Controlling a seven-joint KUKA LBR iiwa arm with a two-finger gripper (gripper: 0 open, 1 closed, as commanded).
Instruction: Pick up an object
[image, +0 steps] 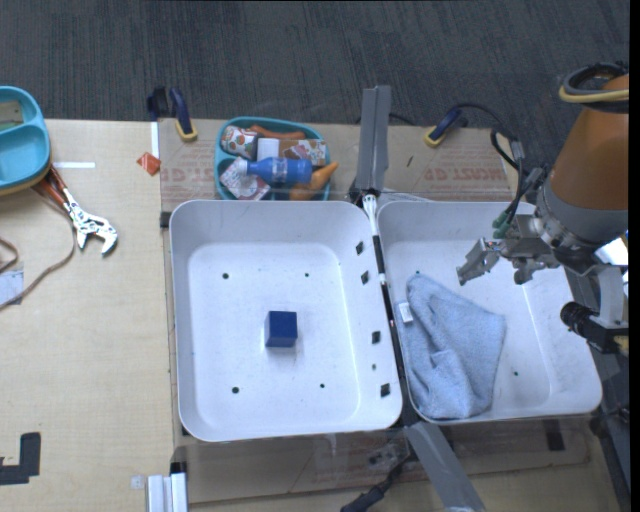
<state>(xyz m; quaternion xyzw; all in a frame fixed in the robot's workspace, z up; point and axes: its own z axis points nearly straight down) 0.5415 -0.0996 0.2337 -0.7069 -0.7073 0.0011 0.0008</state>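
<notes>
Broadly, we see two white bins on the counter (90, 330). In the right bin (560, 395) lies a crumpled grey cloth (455, 350): soft, light, best pinched at a raised fold. In the left bin (200, 390) sits a small blue block (282, 329), rigid, graspable across flat sides. Our gripper (497, 256) hovers above the right bin; we cannot tell the jaws' state.

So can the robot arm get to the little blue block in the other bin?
Probably yes. The blue block sits alone on the floor of the left bin, with nothing over or beside it. The end effector hangs above the right bin, so the arm would have to cross the divider between them.
</notes>
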